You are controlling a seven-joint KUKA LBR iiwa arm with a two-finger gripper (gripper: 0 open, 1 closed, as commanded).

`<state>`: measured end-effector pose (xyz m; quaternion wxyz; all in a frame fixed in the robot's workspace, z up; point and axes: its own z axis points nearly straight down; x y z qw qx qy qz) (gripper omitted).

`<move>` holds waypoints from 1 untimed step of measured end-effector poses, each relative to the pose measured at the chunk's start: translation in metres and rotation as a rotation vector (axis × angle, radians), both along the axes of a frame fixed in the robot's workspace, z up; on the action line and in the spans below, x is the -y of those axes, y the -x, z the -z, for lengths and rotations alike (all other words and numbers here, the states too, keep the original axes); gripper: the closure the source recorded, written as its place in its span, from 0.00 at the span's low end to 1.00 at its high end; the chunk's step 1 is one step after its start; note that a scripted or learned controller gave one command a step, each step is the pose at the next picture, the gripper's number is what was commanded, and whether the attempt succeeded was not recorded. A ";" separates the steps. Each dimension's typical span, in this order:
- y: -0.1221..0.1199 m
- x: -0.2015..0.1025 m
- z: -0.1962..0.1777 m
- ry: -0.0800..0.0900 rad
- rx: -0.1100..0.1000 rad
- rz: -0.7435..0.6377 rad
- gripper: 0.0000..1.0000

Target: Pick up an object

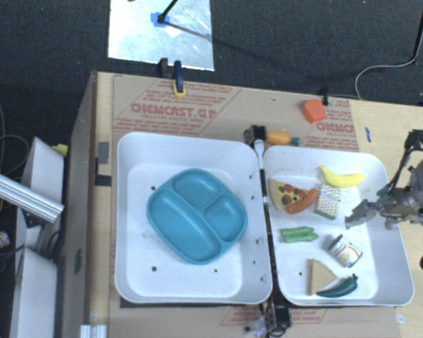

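Two shallow white bins are seen side by side on a bench, the left bin [132, 267] occupied by a blue divided plate [196, 215]. The right bin [392, 275] is strewn with toy food: a pizza slice [290, 194] beside a sausage, a yellow banana [341, 178], a tan wedge [319, 275] touched by a dark green pepper [339, 287], a green pea pod [298, 235], and a small can [344, 250] lying tilted. The gripper [358, 215] is shown above the right bin, just beyond the can, with nothing held; how wide its claw stands cannot be told.
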<state>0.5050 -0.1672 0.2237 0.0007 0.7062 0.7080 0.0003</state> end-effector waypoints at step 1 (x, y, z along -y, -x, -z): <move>-0.054 -0.007 0.056 0.000 -0.001 -0.001 0.00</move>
